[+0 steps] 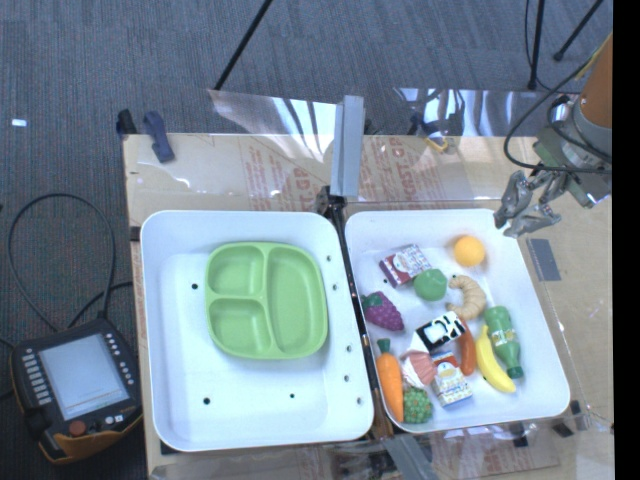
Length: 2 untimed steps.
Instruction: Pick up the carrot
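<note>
Lying at the front left of the right bin (pixel 540 313), carrot (pixel 389 380) positioned beside broccoli (pixel 417 406), gripper (pixel 524 211) held above the bin's far right corner, jaws spread, nothing grasped.

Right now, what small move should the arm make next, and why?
Probably travel toward the near-left corner of the right bin: the gripper hangs above that bin's far right edge, while the carrot lies by the left wall, untouched.
</note>
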### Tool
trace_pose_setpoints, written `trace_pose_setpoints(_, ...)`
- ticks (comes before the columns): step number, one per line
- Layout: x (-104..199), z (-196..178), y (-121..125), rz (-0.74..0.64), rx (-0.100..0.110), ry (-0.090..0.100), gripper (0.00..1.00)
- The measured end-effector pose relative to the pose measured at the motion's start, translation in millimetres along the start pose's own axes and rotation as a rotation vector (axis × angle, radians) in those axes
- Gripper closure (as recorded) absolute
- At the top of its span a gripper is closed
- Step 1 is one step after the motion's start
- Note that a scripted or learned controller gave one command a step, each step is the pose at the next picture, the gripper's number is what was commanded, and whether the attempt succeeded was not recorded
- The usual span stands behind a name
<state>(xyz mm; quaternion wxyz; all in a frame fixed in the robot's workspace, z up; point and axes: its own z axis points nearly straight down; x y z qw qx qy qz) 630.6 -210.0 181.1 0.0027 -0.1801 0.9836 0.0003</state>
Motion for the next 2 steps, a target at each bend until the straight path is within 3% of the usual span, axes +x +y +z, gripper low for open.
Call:
trace_pose_setpoints(1, -2, 38, 47, -0.253, 0.007, -0.006, 1.0)
trace_pose_setpoints(2, 4, 71, 62, -0.363, -0.008, 0.005, 1.0)
